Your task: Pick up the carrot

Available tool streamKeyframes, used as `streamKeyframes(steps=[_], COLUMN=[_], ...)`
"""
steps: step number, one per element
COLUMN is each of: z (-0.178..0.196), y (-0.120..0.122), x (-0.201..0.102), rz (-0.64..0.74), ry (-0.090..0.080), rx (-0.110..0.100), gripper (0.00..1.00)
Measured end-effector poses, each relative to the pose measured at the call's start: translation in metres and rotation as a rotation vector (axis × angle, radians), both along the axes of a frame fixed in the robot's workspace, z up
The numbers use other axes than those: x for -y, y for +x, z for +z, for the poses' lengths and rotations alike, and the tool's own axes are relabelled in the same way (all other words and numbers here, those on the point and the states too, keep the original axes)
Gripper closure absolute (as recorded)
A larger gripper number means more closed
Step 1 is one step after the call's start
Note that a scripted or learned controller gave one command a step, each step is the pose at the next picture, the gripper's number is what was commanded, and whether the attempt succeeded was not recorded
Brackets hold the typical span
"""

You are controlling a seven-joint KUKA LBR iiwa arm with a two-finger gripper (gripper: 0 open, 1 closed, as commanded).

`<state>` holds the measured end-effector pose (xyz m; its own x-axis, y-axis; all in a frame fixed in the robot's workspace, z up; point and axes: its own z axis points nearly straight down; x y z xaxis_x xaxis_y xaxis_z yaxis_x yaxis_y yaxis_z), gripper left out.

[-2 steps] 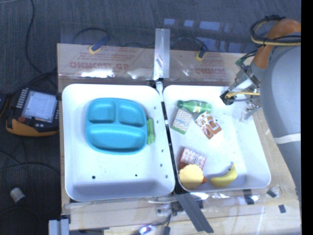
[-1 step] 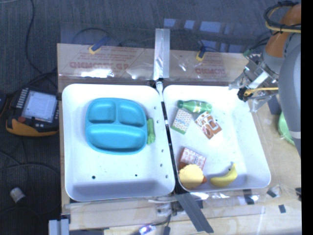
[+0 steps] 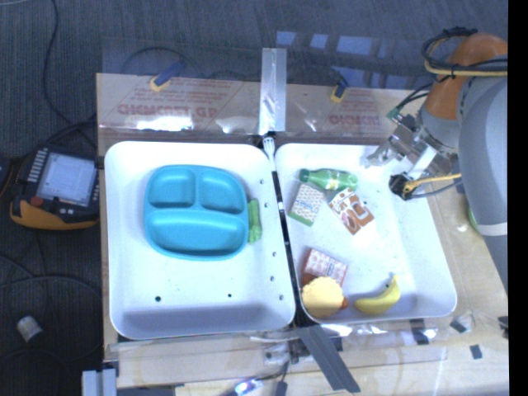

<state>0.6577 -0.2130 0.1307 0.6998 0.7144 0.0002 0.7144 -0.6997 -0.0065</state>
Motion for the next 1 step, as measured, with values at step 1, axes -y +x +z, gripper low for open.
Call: streamKeyframes(steps=[1], z=[0.0418], y=[0.0026], x=[0.0022], rz=[0.089], ry=[-0.008], rx=[0.002], gripper=[0.0])
